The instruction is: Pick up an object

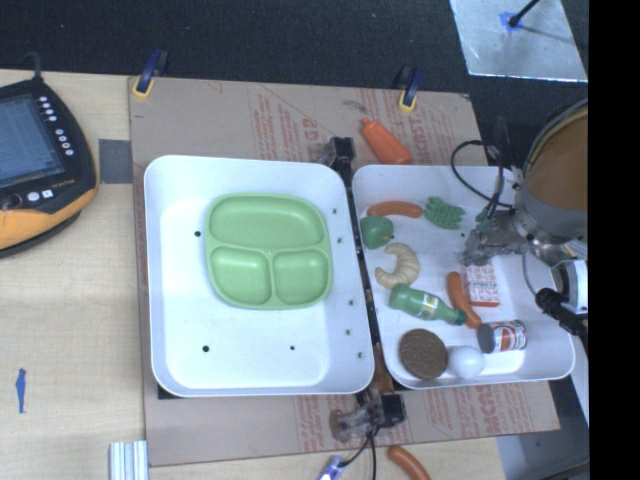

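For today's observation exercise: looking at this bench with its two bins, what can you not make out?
- Gripper: fingers lost among cables and shadow in the camera view.
- Arm: cut off at the right.
- Label on the small can: too small to read.
- Orange toy below the bins: cut by the bottom edge.

Wooden bench (pixel 70 328) with a cardboard sheet (pixel 270 118) clipped on top

Two white bins, left (pixel 170 268) and right (pixel 545 368), sit side by side on the cardboard; an orange-edged tablet (pixel 35 163) rests at the bench's left, an orange carrot (pixel 385 142) lies just behind the right bin.
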Robot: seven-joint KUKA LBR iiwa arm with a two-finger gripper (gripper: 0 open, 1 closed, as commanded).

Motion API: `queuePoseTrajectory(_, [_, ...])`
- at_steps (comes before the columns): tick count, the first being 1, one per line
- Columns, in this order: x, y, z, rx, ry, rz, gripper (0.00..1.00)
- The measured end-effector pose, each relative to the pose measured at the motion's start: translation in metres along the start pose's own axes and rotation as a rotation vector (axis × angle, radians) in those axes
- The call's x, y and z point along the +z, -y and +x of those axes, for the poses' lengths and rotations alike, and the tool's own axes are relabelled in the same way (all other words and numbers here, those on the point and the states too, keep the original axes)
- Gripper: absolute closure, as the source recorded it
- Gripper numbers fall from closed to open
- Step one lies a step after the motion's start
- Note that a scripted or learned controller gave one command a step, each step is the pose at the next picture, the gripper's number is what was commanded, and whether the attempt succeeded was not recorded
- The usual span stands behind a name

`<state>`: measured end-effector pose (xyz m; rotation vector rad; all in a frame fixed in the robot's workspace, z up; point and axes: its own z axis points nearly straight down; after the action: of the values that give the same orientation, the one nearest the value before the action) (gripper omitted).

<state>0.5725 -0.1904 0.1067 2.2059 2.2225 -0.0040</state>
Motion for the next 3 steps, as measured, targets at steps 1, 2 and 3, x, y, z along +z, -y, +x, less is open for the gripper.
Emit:
queuePoseTrajectory(1, [0.0,0.0,0.0,-0.001,0.0,0.001,0.0])
queuePoseTrajectory(2, [0.011,0.041,0.033,0.003,-0.003,-0.001,0.0])
queuePoseTrajectory(3, [0.0,0.04,0.031,-0.002,-0.001,-0.001,1.0])
